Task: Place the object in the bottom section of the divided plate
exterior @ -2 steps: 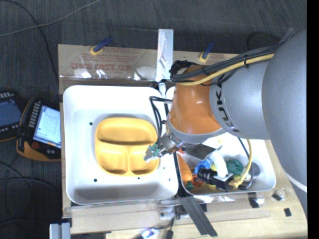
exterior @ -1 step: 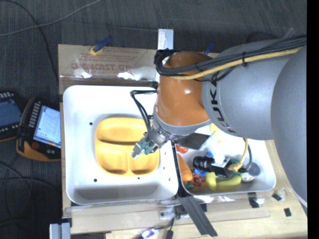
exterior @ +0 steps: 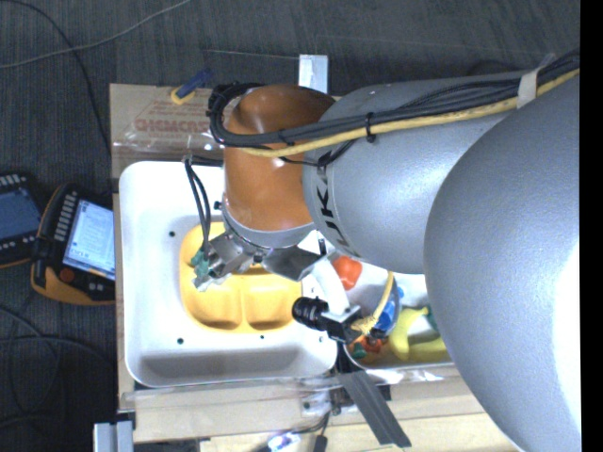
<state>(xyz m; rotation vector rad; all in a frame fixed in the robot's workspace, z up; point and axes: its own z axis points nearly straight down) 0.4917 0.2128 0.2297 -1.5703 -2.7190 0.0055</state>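
**Tool low over the yellow plate**

The tool [exterior: 209, 264] hangs just above the left part of the yellow divided plate [exterior: 247, 307] in the left bin [exterior: 151, 252]; whether it grips anything cannot be told. The arm [exterior: 415, 177] covers most of the right bin, where an orange object [exterior: 347, 271] and other toys [exterior: 407, 332] show.
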